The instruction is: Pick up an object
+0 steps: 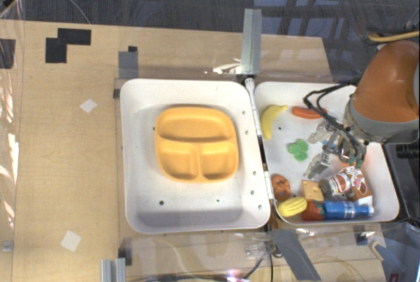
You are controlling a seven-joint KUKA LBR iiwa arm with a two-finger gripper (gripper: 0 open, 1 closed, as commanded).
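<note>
Crowded along the right bin's (392,205) near wall lie a blue plastic bottle (348,210), yellow toy lemon (293,206) and red-and-white packet (351,183). Poised over them, the two-finger gripper (326,161) holds nothing between its fingers; whether they are apart cannot be told. A clean pick probably favours the isolated green toy (298,149). Farther left, an orange divided tray (195,143) sits clear.

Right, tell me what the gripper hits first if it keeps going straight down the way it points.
Probably the red-and-white packet lying just below and beside the gripper, or the tan cracker-like piece next to it. Depth is hard to judge from this slanted view, so it could instead meet bare bin floor.
</note>
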